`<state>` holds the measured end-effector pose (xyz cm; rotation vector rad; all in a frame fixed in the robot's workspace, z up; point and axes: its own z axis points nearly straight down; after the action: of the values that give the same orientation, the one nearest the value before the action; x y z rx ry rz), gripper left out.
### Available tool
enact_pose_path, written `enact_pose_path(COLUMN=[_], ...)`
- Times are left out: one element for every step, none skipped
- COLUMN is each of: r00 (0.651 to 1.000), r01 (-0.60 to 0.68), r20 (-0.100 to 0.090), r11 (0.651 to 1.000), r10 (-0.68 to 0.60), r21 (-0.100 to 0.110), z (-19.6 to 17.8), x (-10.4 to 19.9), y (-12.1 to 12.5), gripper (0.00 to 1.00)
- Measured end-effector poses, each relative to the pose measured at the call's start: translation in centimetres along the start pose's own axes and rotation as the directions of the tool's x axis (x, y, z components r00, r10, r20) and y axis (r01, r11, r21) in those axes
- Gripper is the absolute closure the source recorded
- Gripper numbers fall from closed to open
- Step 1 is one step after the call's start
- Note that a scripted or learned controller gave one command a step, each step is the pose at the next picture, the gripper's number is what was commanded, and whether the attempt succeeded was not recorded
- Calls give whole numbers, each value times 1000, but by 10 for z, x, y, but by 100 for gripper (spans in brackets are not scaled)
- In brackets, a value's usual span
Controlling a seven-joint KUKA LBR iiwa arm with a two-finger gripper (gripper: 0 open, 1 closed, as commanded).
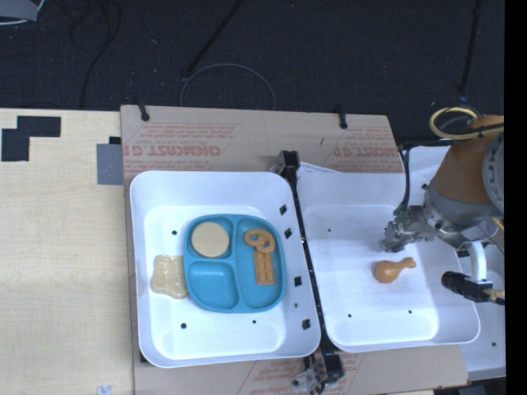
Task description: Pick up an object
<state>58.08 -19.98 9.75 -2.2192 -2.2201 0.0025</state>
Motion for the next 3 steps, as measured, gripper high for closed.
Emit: enact_pose_path(r00=[1000,1000,1000], r01=[1,1,2], r20=[2,2,0], r11=[1000,1000,1000], r10=[-1,-1,-2], r21=[-6,-7,-2], z=[-62,-121,-129], x=[4,3,2], y=[-3,7,7], gripper=[100,100,100])
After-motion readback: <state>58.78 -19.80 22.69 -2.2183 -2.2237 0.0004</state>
